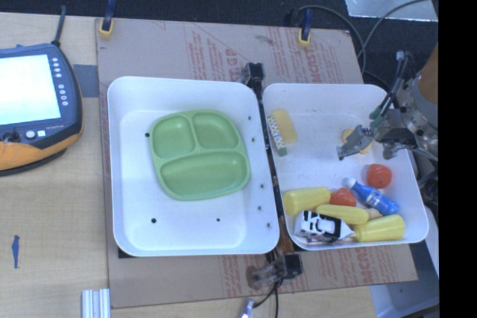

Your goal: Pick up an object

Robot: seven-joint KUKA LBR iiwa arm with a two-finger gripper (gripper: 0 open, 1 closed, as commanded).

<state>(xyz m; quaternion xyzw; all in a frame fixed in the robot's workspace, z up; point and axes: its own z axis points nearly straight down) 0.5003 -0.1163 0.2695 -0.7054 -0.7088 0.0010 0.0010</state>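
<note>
Yellow piece: it lies in the right bin, toward the far right corner, just under the tool and partly hidden by it; this looks like the target.
Tool: reaching in from the right, hanging low over the right bin, two dark fingers spread with the yellow piece at the gap; nothing is visibly clamped.
Finger positions: left finger sits at the yellow piece's near-left edge, the other finger is off to its right.
Risk one: the piece looks small and low, so closing fingers could nudge it aside instead of trapping it.
Risk two: the red ball is just beside the right finger; a slight drift toward it could roll it or catch it instead.
Risk three: the bin wall is near on the right, so a pushed piece may jam against it.
Crowd below: blue bottle, red piece, yellow blocks and a black-and-white item are bunched at the near edge, apart from the tool for now.
Left bin: holds a green divided plate, well apart from the action.
Judgement: the grasp is not secured yet; a clean lift depends on centring.
</note>
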